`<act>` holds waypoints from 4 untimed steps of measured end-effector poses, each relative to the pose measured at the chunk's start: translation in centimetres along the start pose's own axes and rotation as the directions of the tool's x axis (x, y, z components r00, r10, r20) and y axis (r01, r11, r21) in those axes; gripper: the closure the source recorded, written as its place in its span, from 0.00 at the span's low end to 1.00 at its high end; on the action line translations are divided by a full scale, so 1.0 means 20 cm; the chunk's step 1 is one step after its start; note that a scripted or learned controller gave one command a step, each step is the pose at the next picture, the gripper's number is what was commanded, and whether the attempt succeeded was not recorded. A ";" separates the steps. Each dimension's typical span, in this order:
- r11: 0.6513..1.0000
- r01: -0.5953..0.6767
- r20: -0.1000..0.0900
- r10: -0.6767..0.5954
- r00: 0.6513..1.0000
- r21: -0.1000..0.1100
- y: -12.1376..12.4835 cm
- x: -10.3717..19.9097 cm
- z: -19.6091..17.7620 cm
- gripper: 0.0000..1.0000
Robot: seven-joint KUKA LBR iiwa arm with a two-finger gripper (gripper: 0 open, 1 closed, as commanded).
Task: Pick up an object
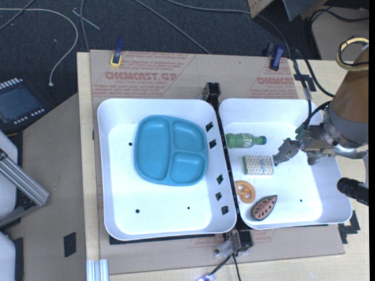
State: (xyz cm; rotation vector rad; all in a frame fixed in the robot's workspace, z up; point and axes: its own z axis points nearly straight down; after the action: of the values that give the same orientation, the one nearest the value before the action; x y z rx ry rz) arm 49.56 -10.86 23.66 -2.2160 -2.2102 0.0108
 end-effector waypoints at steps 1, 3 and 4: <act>1.000 0.003 0.002 -0.003 1.000 -0.012 0.01 0.00 -0.03 0.00; 1.000 0.002 0.001 -0.002 1.000 -0.007 0.03 -0.01 0.40 0.00; 1.000 0.002 0.000 -0.002 1.000 -0.005 -0.03 -0.02 0.66 0.00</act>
State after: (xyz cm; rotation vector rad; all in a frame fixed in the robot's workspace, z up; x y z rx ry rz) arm 48.81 -11.14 10.42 -2.2164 -2.2145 0.0058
